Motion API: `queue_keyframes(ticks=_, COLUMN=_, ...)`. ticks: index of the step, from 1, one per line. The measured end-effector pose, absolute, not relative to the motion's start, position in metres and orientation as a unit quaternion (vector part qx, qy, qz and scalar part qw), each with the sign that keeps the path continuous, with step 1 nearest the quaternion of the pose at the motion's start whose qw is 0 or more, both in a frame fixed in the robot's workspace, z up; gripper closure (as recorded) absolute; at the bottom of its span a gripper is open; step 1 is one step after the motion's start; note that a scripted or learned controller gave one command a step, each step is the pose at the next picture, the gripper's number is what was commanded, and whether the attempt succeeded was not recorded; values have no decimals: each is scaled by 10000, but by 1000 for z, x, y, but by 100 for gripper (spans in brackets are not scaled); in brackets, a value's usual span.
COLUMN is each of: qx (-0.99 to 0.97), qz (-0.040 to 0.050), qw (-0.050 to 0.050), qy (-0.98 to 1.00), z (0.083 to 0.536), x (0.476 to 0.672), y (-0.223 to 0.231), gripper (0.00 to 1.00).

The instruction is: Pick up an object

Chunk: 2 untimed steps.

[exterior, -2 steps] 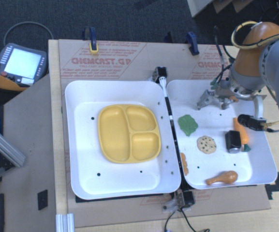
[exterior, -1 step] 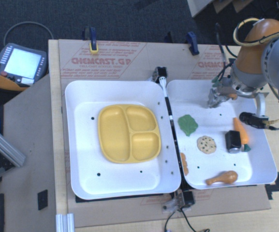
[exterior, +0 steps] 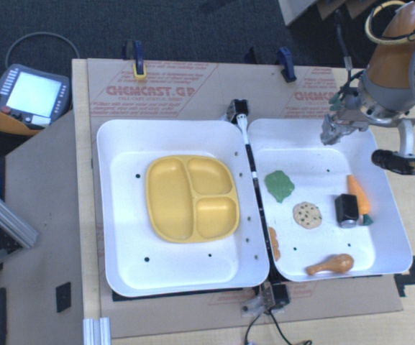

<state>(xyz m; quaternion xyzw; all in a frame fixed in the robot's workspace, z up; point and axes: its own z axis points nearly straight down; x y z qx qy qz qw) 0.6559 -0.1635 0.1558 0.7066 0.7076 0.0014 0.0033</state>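
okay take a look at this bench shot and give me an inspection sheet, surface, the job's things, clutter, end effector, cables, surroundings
Surface: brown board bearing a left bin and a right bin, side by side.
Job's things: in the right bin, a green piece, cookie, black block, carrot and drumstick; a small orange piece at its left edge.
Clutter: yellow divided plate in the left bin.
End effector: over the right bin's far edge, holding nothing seen.
Cables: one at the near edge; loops by the pendant.
Surroundings: lit pendant at left; blue clamps at the board's far edge.
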Motion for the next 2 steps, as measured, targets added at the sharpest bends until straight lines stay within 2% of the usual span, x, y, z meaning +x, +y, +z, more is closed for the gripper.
queue_keyframes(ticks=1, qx=7066, qz=13, qw=30, qy=7076, z=210, x=648, y=-160, gripper=100)
queue_keyframes(ticks=2, qx=7065, qz=14, qw=33, qy=7077, z=274, x=650, y=-159, gripper=100)
